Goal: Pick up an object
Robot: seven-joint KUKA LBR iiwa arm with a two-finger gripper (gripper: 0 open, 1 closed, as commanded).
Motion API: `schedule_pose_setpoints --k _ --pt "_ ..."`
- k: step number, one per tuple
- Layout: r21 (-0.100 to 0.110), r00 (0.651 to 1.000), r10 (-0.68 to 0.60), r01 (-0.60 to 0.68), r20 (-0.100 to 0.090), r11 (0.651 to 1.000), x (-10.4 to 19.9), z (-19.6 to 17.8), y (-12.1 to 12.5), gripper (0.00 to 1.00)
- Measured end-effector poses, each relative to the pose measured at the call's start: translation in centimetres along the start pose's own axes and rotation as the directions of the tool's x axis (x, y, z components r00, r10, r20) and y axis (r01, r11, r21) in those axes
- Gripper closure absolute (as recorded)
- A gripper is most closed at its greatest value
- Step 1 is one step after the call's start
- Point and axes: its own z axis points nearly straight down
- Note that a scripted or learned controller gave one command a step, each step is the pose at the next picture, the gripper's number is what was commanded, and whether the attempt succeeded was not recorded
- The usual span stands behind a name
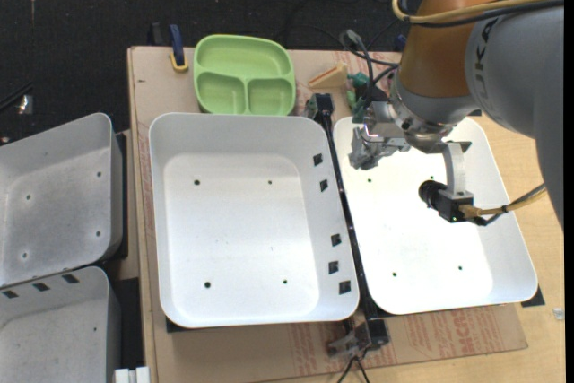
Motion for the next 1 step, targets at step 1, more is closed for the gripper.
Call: schedule_pose_setpoints --k 1 --pt "0.0 1.0 0.0 0.0 0.0 1.0 5.03 1.12 1.6 1.0"
